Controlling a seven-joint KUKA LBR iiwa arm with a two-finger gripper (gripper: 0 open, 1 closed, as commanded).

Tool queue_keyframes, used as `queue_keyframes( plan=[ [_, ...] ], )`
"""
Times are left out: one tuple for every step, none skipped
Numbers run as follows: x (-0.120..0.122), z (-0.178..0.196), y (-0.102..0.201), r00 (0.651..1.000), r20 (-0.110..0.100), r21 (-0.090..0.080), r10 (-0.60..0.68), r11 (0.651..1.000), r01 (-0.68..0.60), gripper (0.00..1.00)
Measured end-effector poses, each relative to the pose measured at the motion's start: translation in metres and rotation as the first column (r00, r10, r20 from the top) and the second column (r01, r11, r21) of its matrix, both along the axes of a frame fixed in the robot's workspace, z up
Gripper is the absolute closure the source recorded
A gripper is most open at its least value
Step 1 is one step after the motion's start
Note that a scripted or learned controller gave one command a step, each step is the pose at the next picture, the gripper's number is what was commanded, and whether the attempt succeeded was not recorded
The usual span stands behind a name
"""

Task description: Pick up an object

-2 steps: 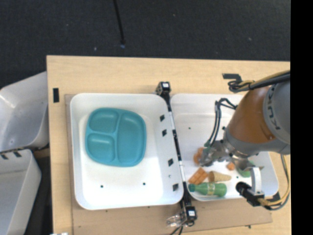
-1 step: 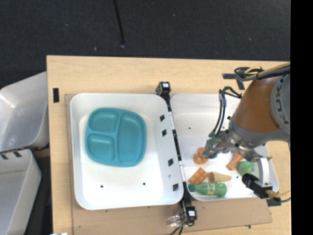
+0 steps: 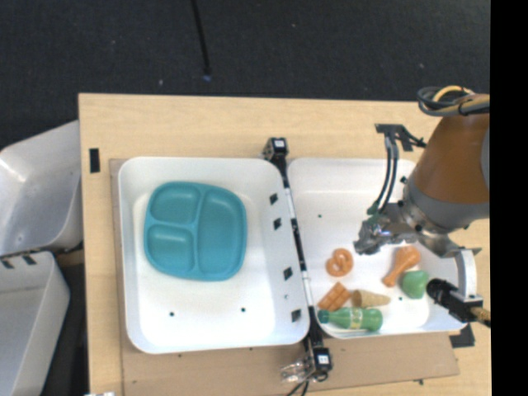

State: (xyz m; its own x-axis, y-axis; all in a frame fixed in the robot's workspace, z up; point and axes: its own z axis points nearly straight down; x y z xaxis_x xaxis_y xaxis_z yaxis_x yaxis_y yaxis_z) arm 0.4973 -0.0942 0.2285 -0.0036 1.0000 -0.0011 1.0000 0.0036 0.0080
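Dark, speckled floor surrounds a pale wooden bench (image 3: 206, 126), and on it you see two shallow white bins side by side. You find the left white bin (image 3: 206, 320) holding a teal plastic plate with three compartments (image 3: 196, 230), lying flat towards that bin's left half. You find the right white bin (image 3: 330, 188) holding a cluster of small toy foods in its near part: an orange pretzel-shaped piece (image 3: 338, 262), just beside the divider between the bins; below it an orange carrot-like piece (image 3: 333, 295), tilted; a green bottle-shaped toy (image 3: 353, 319) lying on its side along the near wall; a tan cone-shaped piece (image 3: 371, 299) resting just above the green toy; an orange drumstick-shaped piece (image 3: 403, 264) to the right; and a rounded green piece (image 3: 414, 284) touching the lower end of that drumstick shape. Your grey arm with the orange band (image 3: 454, 159) reaches in from the right, over the right bin. Its gripper (image 3: 373, 239) hangs just right of and above the pretzel-shaped piece, near the drumstick shape. You cannot tell how the jaws stand, since the gripper's tip is dark and blurred. Nothing is visibly caught in it.
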Motion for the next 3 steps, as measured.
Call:
queue_keyframes(
  plan=[
    [0.001, 0.015, -0.001, 1.000, -0.005, 0.001, 0.001, 1.000, -0.001, 1.00],
    [0.033, 0.005, 0.040, 1.000, -0.006, 0.001, 0.002, 1.000, -0.002, 1.00],
    [0.049, 0.004, 0.087, 1.000, -0.007, 0.002, 0.003, 1.000, -0.003, 1.00]
  ],
)
